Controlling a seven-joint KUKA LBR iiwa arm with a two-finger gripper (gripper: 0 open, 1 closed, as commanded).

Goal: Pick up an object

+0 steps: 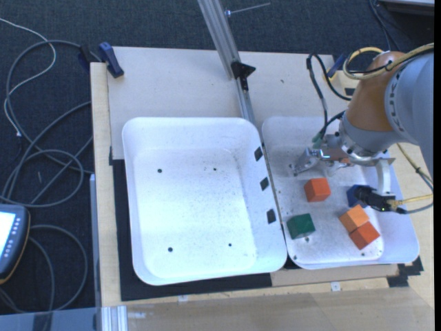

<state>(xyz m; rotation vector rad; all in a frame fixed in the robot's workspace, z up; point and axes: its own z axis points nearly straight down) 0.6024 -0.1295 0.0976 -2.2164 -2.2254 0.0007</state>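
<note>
The right bin (403,250) holds several small objects. An orange cube (317,189) lies near its middle, and a green block (300,225) sits by the front left corner. An orange and red block (359,227) rests at the front right. A dark blue piece (358,195) lies between the cube and that block. My gripper (308,163) hangs low over the bin's back half, just behind the orange cube and slightly to its left. Nothing shows in its grasp.
The left bin (138,143) stands beside the right one, with black clips (265,183) along the shared wall. A slanted metal pole (219,29) rises behind the bins. Cables trail by the arm (386,102) at the right, and a blue clamp (110,58) sits at the bench's back left.
</note>
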